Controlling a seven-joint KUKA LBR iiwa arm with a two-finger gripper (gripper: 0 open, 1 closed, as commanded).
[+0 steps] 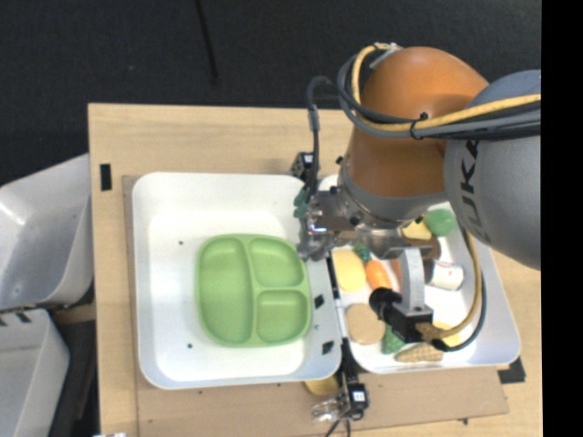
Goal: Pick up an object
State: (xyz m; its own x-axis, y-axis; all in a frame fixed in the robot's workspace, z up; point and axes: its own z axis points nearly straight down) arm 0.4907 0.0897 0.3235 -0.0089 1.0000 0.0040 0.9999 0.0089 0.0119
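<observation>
- Tan, speckled flat piece [417, 355] is lying at the near edge of the right bin [496, 335], with a dark green scrap [391, 341] just beside its left end.
- Tan round disc [362, 324] is sitting just beyond it, close to that bin's near-left corner.
- Green divided plate [250, 289] is resting in the left bin [155, 271], toward its right edge, three compartments facing up.
- Yellow piece [348, 267] and orange piece [379, 275] are lying just beside each other by the right bin's left edge; white piece [446, 276] is sitting nearer the right edge.
- Gripper [357, 242] is hanging over the yellow and orange pieces, toward the right bin's far-left corner; the wrist is covering it, so whether it is open or closed cannot be told.
- Light green piece [441, 219] is peeking out by the far edge, beneath the grey and orange arm [410, 153].
</observation>
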